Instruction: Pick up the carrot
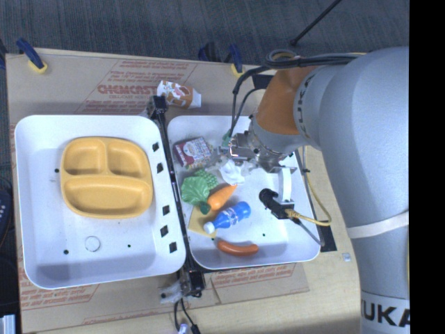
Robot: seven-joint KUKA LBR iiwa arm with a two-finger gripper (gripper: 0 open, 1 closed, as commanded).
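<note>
Cardboard sheeting covers the bench (125, 82), held by blue clamps at its far edge, and two shallow white bins sit on it side by side. At nine o'clock of the scene the left bin (35, 207) holds a yellow divided plate (106, 176). At three o'clock of that plate lies the right bin (295, 252), crowded with small items.

Near the middle of the right bin the carrot (221, 196) lies tilted, its tip pointing toward two o'clock and its blunt end touching a green leafy toy (198, 188) at nine o'clock of it. A blue bottle (229, 216) sits just beside it at five o'clock, a sausage (237, 248) lies farther out at six, and a snack packet (194, 151) rests at eleven. White crumpled material (233, 171) sits right at the carrot's tip.

Reaching in from three o'clock, the grey arm (348, 117) ends at the gripper (240, 155), which hovers at about one o'clock of the carrot, near it but apart. Whether it is released or clenched cannot be told from this angle; nothing orange shows in its grasp.

To do the pick well, the tool likely needs to shift toward seven o'clock until it is centred over the carrot's thick middle, then turn so the closing line runs across the carrot's short axis, from ten to four o'clock. The risk, as I judge it, is crowding: a descent too near the blunt end may catch the green toy, and one too far toward five o'clock may nudge the bottle. Coming straight down on the bare midsection looks safest.
</note>
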